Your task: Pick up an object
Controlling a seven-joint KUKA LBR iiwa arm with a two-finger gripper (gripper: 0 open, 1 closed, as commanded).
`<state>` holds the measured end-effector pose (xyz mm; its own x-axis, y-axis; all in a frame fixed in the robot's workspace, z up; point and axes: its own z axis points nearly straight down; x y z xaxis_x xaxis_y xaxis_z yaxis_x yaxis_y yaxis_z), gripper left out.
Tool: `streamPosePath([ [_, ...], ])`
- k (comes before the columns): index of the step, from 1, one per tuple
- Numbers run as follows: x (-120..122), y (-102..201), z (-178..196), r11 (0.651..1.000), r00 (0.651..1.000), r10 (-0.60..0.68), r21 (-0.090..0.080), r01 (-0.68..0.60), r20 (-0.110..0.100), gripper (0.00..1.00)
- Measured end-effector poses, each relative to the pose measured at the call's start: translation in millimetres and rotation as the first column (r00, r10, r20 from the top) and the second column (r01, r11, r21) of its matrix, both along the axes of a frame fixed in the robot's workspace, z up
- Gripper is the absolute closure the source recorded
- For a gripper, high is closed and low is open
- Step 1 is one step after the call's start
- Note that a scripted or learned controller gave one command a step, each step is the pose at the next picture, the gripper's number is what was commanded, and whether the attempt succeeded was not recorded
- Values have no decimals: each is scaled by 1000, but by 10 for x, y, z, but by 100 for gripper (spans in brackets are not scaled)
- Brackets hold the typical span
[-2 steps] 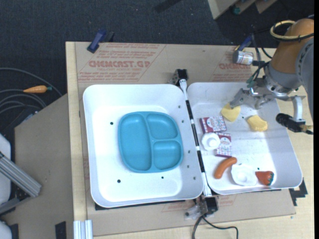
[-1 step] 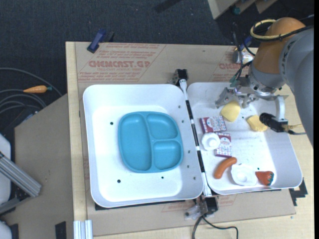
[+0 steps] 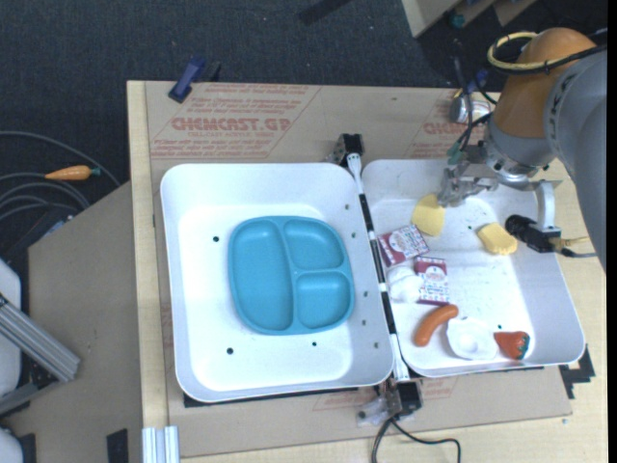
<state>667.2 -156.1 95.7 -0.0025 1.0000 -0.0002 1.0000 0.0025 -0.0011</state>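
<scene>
- The yellow lump (image 3: 429, 217) lies in the upper left part of the right bin (image 3: 545, 292), near the wall shared with the other bin; nothing grips it
- The pincer (image 3: 451, 193) hangs just above and to the right of that lump, close to it; whether it is spread or pressed together cannot be told from this slant, and nothing is seen pinched in it
- The grey arm (image 3: 578, 85) comes in from the right with its orange band (image 3: 528, 90) above the wrist
- A pale yellow wedge (image 3: 497, 240) lies to the right of the lump, apart from it
- Two red-and-white cartons sit below the lump: the upper carton (image 3: 403, 246) is tilted against the bin's left wall; the lower carton (image 3: 432, 280) lies just beside it
- An orange sausage (image 3: 436, 323) lies slanted near the bin's lower edge; beside it to the right is a white round piece (image 3: 469, 339), and a red piece (image 3: 512, 343) touches that one's right side
- The left bin (image 3: 193, 239) holds a blue divided plate (image 3: 289, 273) near its middle
- Both bins rest on the tabletop (image 3: 289, 128), which bears red lettering; a small blue thing (image 3: 188, 80) lies at its far left corner
</scene>
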Motion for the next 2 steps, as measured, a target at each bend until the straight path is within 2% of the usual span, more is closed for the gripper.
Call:
streamPosePath([
  [1,-2,1,-4,1000,1000,0,0,0,-1,0],
  [2,-8,204,-110,1000,1000,-2,1,2,-2,0],
])
